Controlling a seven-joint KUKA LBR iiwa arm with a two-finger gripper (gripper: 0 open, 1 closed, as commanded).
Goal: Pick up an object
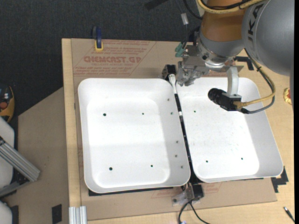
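Camera view: hand (pixel 187 76) hovers over bins' (pixel 126 134) rear seam, finger state indeterminate; approach step, target needed next.

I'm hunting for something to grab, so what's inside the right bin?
The right bin shows bare white floor with small dark dots. The arm covers its far left corner, so that patch stays unseen.

Obj can't be made out; look, pose unclear.

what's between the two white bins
In the camera view, a dark seam separates the left bin from the right bin; their rims nearly touch.
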